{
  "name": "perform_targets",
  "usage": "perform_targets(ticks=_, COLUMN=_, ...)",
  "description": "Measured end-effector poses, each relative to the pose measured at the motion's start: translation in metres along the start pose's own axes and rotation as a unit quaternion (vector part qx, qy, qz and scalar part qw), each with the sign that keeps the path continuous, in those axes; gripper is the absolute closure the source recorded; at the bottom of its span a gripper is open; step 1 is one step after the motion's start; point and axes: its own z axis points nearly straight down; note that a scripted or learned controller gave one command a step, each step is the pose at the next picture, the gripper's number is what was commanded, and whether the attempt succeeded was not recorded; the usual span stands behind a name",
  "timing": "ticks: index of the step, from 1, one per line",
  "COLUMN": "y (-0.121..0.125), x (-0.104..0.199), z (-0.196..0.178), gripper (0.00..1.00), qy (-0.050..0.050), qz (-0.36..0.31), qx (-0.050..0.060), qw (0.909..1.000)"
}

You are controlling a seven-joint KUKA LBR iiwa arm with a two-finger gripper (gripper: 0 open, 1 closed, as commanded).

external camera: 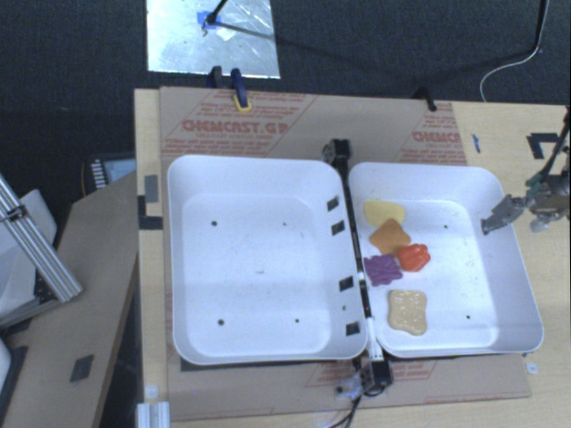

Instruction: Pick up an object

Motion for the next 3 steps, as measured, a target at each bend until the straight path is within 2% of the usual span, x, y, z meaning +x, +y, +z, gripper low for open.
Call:
perform_targets(ticks=1, y=0.001, x=0.000, z=-0.011, gripper=1.00, qy=-0.001, qz=-0.002, qx=-0.002, qw=1.0000)
perform_targets(ticks=2, y=0.013, x=0.022, z=-0.167, gripper=1.00, qy=-0.003, qz=-0.003, qx=-0.009, qw=1.0000)
perform_targets(ticks=3, y=-0.027, x=0.130, z=-0.149, gripper=1.00, qy=0.002, qz=-0.006, qx=0.000, qw=1.0000)
